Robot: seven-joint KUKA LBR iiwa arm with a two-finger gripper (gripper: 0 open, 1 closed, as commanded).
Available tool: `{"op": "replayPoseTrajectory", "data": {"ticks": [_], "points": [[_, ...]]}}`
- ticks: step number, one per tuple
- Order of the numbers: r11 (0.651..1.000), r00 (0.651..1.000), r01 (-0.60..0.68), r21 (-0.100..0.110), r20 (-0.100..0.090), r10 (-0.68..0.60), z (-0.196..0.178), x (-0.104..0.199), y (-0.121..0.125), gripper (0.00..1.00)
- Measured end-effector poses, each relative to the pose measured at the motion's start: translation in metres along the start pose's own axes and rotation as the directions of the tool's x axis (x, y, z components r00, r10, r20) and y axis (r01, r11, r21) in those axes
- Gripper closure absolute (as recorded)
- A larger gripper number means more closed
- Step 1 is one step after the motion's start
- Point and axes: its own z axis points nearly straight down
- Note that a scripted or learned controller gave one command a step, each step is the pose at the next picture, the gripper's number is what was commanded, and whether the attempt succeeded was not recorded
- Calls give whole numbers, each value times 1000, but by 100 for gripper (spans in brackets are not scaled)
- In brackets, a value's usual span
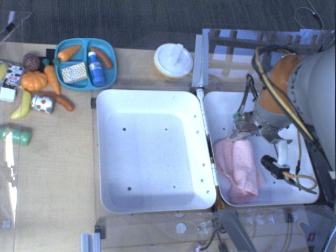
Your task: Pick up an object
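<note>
Down in the right bin (220,140) a crumpled pink cloth (239,167) lies along its left wall, stretching toward the near edge. The gripper (242,131) sits just over the cloth's far end, touching or nearly so (whether it grips anything I cannot tell from this slant). Behind it the grey arm (310,88) with its orange band (278,83) fills the bin's right side. Left of this bin lies the left bin (149,151). Beyond that, a teal divided plate (86,63) with toy food and a white lidded cup (173,60).
</note>
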Motion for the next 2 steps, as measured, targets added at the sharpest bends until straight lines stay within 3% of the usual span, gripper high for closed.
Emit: {"op": "replayPoseTrajectory", "data": {"ticks": [1, 2], "points": [[943, 943, 333, 15, -9, -332, -45, 4, 20, 100], [848, 848, 530, 11, -10, -529, -82, 20, 90, 100]]}}
